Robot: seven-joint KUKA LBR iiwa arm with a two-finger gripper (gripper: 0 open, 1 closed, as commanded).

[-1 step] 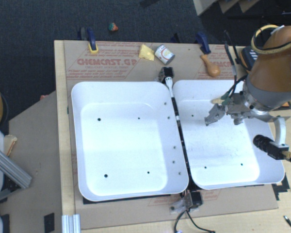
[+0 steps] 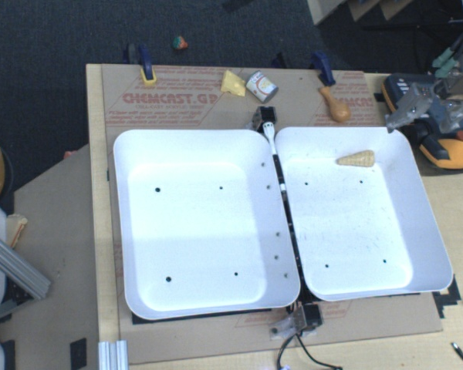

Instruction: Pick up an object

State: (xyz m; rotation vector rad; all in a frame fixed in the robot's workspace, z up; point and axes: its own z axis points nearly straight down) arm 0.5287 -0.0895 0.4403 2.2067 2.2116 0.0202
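Two shallow white bins sit side by side on a brown board; the left bin (image 2: 139, 206) fills the middle-left of the frame and the right bin (image 2: 424, 230) the middle-right, their inner rims touching along a dark seam that runs down the centre.

The only object lying in a bin is a small tan cone-shaped piece (image 2: 356, 159), like a wafer cone on its side; it rests in the upper part of the right bin, near the far rim, its narrow tip pointing left.

On the board (image 2: 208, 97) beyond the bins, toward the top of the frame, lie a yellow wedge (image 2: 233, 84), just beside it a small white box-like item (image 2: 261, 87), and further right a wooden-looking brown piece (image 2: 336, 105) with a rounded end; all three are outside the bins. Two blue-handled clamps (image 2: 145, 63) grip the board's far edge. A tiny orange-and-green thing (image 2: 180, 43) lies on the dark carpet above the board.

At the upper right edge of the frame the gripper (image 2: 405, 112) hangs just outside the right bin's far corner, grey and blurred; whether its fingers are apart or together I cannot tell, and nothing is visibly between them. It is well apart from the cone.
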